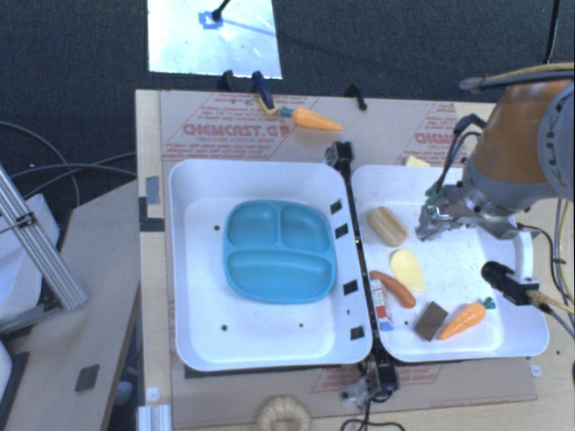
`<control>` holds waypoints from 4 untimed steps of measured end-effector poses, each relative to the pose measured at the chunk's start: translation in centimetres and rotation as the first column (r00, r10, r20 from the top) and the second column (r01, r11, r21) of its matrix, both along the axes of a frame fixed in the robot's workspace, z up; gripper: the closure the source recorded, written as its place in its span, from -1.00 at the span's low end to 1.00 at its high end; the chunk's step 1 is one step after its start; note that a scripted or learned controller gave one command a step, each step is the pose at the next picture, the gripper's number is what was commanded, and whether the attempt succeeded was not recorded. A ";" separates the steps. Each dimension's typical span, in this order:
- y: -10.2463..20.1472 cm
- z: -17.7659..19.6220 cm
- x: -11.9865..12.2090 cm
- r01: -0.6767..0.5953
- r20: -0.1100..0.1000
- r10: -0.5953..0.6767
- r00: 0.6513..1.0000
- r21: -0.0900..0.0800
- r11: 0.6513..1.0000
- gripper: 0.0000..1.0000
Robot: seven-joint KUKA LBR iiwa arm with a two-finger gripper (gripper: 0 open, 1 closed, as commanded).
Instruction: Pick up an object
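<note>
The gripper (429, 223) is positioned low in the right bin (530, 335), near the bread roll (388, 225); finger state cannot be told; descent onto an object is required next

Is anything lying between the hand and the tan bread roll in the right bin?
Nothing visible. The hand hangs over bare white bin floor just right of the tan bread roll. The pale yellow potato-shaped piece and red sausage lie nearer the camera, off that line.
</note>
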State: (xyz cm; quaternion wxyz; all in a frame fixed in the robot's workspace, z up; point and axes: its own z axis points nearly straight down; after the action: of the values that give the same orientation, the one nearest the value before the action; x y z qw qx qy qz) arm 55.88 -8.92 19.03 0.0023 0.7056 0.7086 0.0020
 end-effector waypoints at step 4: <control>14.2 2.6 6.9 -0.004 -0.002 0.004 1.000 0.002 1.000 1.00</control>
State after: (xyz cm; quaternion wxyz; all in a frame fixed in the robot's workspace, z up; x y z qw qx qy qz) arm 62.81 5.24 21.60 0.0008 0.7042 0.7100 0.0018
